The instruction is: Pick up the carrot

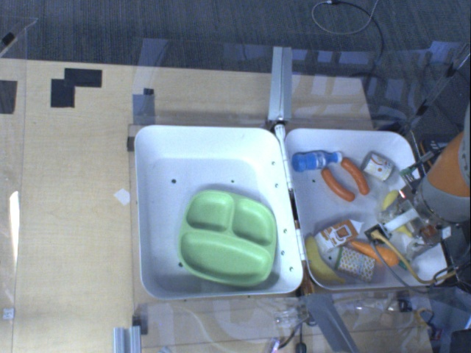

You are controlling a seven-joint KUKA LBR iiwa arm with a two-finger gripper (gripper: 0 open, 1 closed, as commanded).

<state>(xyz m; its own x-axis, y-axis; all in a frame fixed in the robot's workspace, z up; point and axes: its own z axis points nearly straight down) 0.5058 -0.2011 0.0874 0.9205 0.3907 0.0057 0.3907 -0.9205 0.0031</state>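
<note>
The carrot (374, 251), orange with a green top, lies in the right bin (316, 140) near its front right corner, between a grey mesh-patterned packet (356, 265) and the bin's right wall. My gripper (409, 234) hangs over the bin's right side, just right of and slightly behind the carrot. Its two pale fingers (396, 219) stand apart and hold nothing. The arm's orange band (450, 172) rises behind it at the right edge.
The right bin also holds a blue bottle (315, 160), two orange-red sausages (346, 180), a small box (377, 166), a printed carton (338, 234) and a yellow banana (318, 259). A green sectioned tray (229, 237) lies in the left bin (158, 197).
</note>
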